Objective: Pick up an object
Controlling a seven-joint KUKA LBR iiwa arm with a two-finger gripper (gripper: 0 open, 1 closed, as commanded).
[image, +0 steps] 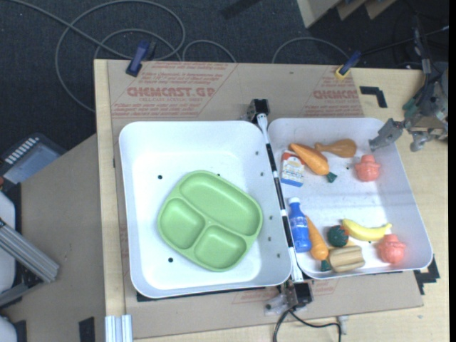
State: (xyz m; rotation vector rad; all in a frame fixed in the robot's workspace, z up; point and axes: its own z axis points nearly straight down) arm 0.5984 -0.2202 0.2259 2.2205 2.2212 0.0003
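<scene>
At the right edge of the frame, upper half, the gripper hangs over the top right corner of the right bin, with grey links of the arm above it; its fingers stand apart and nothing lies between them. Just below and left of the gripper, inside the right bin, sits a pink round fruit, near the gripper but not touching it. Along the upper part of the same bin lie an orange carrot and, touching its upper end, a tan drumstick-shaped piece; a small red and white carton rests against the bin's left wall just below them. Lower in the bin, a blue bottle lies along the left wall with a second orange carrot beside it, then a dark green vegetable, a yellow banana, a tan bread-like block and a second pink fruit near the lower right corner. Centre left of the frame, the left bin holds a green divided plate with three compartments, lying flat. Both bins sit on a brown worktop printed with red lettering, with two blue clamps at its upper edge
</scene>
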